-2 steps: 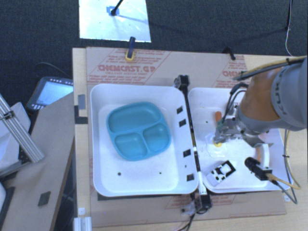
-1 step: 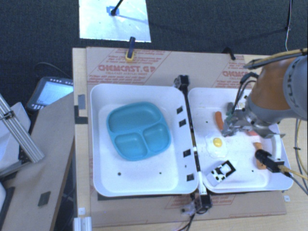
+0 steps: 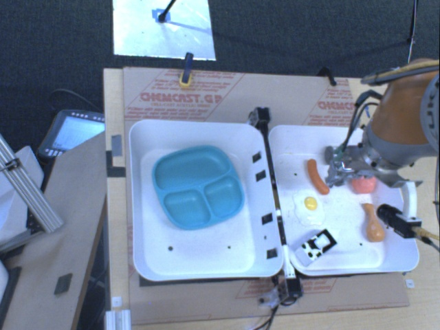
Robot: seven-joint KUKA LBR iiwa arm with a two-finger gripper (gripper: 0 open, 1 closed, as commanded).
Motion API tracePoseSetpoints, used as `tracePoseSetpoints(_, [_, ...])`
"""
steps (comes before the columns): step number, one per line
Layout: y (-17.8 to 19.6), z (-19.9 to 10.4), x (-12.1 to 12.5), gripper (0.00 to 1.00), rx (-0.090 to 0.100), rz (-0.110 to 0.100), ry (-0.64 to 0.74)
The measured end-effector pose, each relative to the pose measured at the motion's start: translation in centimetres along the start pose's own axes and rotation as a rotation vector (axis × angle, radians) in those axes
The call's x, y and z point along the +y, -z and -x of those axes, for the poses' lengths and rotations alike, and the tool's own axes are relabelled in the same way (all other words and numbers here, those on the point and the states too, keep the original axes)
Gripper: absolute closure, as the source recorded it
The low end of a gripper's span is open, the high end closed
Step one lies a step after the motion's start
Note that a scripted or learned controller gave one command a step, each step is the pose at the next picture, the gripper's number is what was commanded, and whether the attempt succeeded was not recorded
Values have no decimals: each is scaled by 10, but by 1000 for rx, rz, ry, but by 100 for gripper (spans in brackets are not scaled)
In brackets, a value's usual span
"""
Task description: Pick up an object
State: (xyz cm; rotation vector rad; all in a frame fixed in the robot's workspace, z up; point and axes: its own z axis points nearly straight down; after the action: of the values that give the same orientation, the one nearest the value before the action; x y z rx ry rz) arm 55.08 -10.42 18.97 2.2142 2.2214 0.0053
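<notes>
Sausage point(image 3: 317, 177) and pink toy point(image 3: 364, 183) sit in the right bin point(image 3: 344, 263), nothing lifted yet. End effector point(image 3: 337, 168) hovers low between them; can't tell its opening.

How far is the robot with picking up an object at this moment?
Done: the arm has reached over the right bin. In hand: the gripper sits low between the sausage and a pink object; no object visibly held. Left: grasping and lifting. The fried egg lies in the bin.

One fixed camera looks down slantwise on both bins point(image 3: 206, 133).
</notes>
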Motion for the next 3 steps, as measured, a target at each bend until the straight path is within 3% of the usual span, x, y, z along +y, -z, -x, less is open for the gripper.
tracePoseSetpoints(1, [60, -7, 7, 100, 0, 2, 2])
tracePoseSetpoints(3, [51, -108, 19, 100, 3, -5, 7])
